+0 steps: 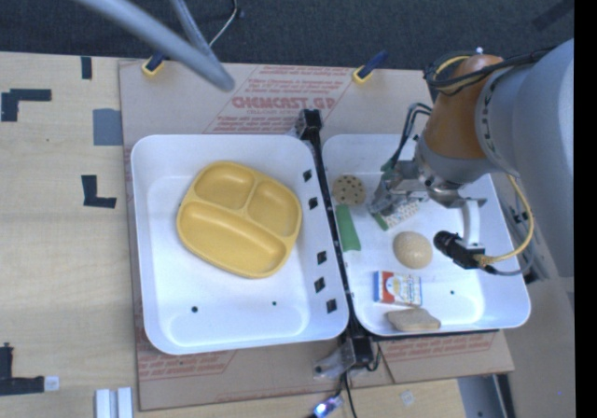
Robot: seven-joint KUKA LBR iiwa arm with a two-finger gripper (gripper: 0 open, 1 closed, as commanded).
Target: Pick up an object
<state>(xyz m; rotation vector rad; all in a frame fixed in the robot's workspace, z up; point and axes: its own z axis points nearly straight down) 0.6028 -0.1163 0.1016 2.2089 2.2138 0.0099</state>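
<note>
Blurred grey tubing (112,6) crosses the upper left, closest to the lens. On the tabletop (56,220), the left bin (149,313) is seen to carry a yellow divided plate (240,217).

In the right bin (508,313), reading left to right, a green strip (348,228) lies by the dividing wall, a round brown perforated disc (349,188) sits above it, a small red, white and blue carton (399,288) and a tan flat piece (413,320) lie near the front rim, and a beige rounded lump (412,249) rests mid-bin.

The jaws (399,206) are lowered onto a pale speckled object with a green edge (396,214), which is met at the fingertips. Whether they are parted or clenched cannot be told from this angle, nor whether the object is actually between them.

The step in hand is judged to be the grasp itself. Next, a firm closure and a straight lift would be called for, clear of the beige lump just beside.
</note>
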